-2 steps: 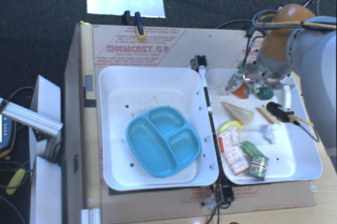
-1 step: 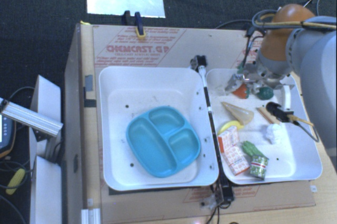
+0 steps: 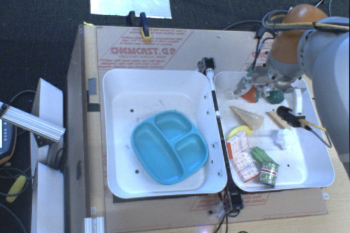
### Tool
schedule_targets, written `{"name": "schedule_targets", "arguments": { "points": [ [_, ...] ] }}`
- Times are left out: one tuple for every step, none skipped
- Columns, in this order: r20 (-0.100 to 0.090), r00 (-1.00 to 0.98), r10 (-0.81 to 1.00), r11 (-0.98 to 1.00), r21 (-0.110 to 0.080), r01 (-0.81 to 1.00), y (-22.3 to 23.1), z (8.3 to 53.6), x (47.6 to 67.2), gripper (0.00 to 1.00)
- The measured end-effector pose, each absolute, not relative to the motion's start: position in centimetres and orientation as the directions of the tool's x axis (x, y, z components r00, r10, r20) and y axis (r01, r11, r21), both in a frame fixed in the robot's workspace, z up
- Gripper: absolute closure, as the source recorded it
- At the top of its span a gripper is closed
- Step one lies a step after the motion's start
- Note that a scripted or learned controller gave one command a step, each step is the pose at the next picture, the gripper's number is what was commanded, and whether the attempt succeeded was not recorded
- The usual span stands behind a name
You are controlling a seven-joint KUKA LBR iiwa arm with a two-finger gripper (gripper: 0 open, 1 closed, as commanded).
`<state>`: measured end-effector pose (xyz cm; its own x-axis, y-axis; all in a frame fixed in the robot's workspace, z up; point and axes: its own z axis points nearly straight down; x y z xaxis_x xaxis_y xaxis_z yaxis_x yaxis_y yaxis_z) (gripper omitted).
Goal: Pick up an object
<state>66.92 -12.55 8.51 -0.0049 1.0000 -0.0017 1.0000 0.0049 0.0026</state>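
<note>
The arm reaches in from the right of the frame and its gripper (image 3: 244,87) sits low over the upper left corner of the right bin (image 3: 308,163); whether it is apart or together cannot be told. A small red object (image 3: 250,96) lies just beside the gripper, with a green ball (image 3: 275,97) near it on the right. Lower in that bin lie a beige cone (image 3: 246,116), a yellow banana (image 3: 238,131) and a red and white packet (image 3: 242,157). A blue divided plate (image 3: 169,145) rests in the left bin (image 3: 126,96).
</note>
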Motion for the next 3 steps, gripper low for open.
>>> {"name": "schedule_targets", "arguments": {
  "points": [
    [-0.002,-0.001,1.000,0.001,0.003,1.000,-13.4,8.5,66.9,0.00],
    [-0.002,-0.004,1.000,0.004,0.003,1.000,-12.9,8.5,66.9,0.00],
    [-0.003,-0.006,1.000,0.006,0.006,1.000,-12.9,9.7,67.0,1.00]
  ]
}}
